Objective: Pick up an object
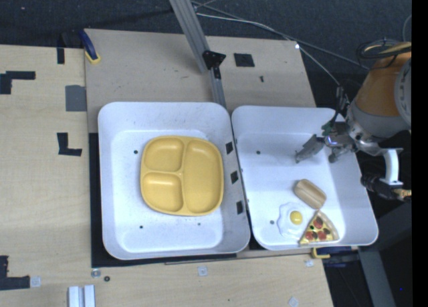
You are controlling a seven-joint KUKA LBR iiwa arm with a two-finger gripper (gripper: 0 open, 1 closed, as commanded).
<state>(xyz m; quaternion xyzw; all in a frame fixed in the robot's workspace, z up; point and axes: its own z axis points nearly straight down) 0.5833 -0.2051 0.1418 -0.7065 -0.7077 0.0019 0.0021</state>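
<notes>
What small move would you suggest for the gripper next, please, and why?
Probably move the gripper toward the camera and lower it over the bun. It hangs above bare floor of the right bin, holding nothing, and the bun is the nearest item, lying apart from the egg and pizza.

Looks like a robotics lab or test cell rather than a home or kitchen. Plain wooden bench (40,165) marked with black tape patches, dark carpet-like floor beyond, loose cables (267,28) trailing across it. Bare aluminium strut (187,15) slanting over the bench, probably a camera or rig mount. Two shallow white bins (114,232) fixed side by side, holding toy props: a yellow divided plate (182,175), a plastic fried egg (292,219), a pizza slice (319,229), a bread roll (309,193). Industrial arm (378,95) with orange band at the right.
</notes>
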